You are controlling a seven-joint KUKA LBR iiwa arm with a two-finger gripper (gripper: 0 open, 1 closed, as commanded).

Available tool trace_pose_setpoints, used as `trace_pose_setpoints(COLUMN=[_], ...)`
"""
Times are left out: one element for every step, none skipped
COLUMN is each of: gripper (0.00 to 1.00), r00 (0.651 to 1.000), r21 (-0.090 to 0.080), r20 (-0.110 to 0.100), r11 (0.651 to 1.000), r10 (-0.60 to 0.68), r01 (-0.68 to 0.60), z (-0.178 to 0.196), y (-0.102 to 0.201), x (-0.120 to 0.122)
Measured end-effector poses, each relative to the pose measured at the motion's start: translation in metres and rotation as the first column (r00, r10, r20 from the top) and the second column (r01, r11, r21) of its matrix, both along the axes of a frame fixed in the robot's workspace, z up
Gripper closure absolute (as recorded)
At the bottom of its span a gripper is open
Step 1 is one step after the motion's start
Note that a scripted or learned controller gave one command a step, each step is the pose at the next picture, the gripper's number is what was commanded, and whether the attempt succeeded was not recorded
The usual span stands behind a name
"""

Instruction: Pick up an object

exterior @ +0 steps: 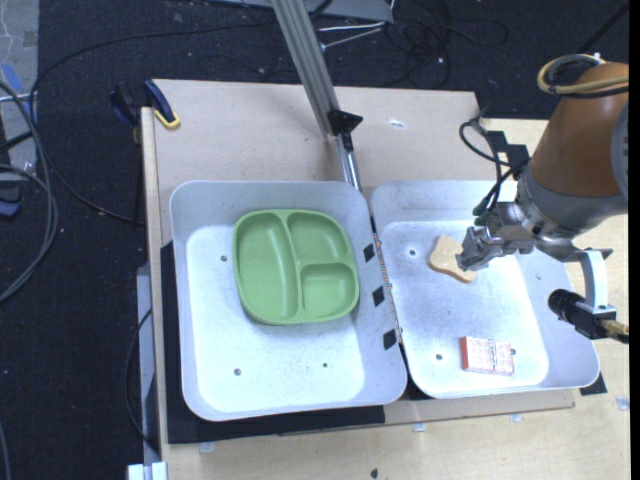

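Your gripper (478,249) sits at the right edge of the tan bread-like piece (448,258) in the right bin (560,368); can't tell its state. Risk: 1 off-centre close just shoves the piece away, no grasp.

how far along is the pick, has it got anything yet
Done: the arm has reached into the right bin and the gripper is at the tan piece. In hand: nothing clearly; contact is there, but a grasp can't be confirmed. Left: grip and lift. The red packet and green tray lie untouched.
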State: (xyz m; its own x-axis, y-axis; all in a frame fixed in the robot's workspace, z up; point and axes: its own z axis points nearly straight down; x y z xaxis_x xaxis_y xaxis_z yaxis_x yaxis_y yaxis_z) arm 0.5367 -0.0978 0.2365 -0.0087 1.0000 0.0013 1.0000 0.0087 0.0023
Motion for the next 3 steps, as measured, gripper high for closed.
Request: trace_pose_setpoints(gripper=[1.00, 1.00, 1.00], r00=[1.000, 1.000, 1.000], r21=[0.001, 0.000, 0.000], r20=[-0.003, -0.001, -0.001], r11=[1.000, 1.000, 1.000], r10=[-0.001, 0.000, -0.001], r01=[0.001, 0.000, 0.001], z=[-0.005, 0.003, -0.007], y=[0.059, 0.115, 0.164], x=[0.006, 0.015, 0.039])
